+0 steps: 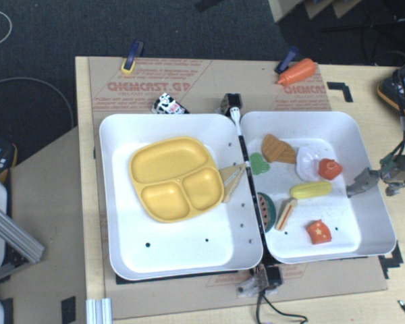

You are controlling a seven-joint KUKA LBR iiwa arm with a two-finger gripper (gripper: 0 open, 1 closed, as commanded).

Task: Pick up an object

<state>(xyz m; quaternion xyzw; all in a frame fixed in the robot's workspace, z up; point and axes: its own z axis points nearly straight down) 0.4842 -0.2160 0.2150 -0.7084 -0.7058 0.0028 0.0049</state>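
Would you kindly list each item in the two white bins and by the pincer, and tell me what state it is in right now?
Yellow three-compartment plastic plate: flat in left bin, nothing in its compartments.
Yellow toy corn cob: lying on its side, right bin.
Red toy tomato: resting on a white piece.
Small red-orange toy: lying loose, right bin.
Brown toy cone: lying flat.
Pincer: over right bin's right edge, nothing visibly held.

place: robotics lab test bench | bench: raw plywood board stencilled with red lettering, upper centre | fixtures: two shallow white plastic bins, black mounting brackets | floor: dark carpet, thin cable loop upper left | props: toy foods, yellow compartment plate | extras: aluminium extrusion lower left, wires at bottom edge
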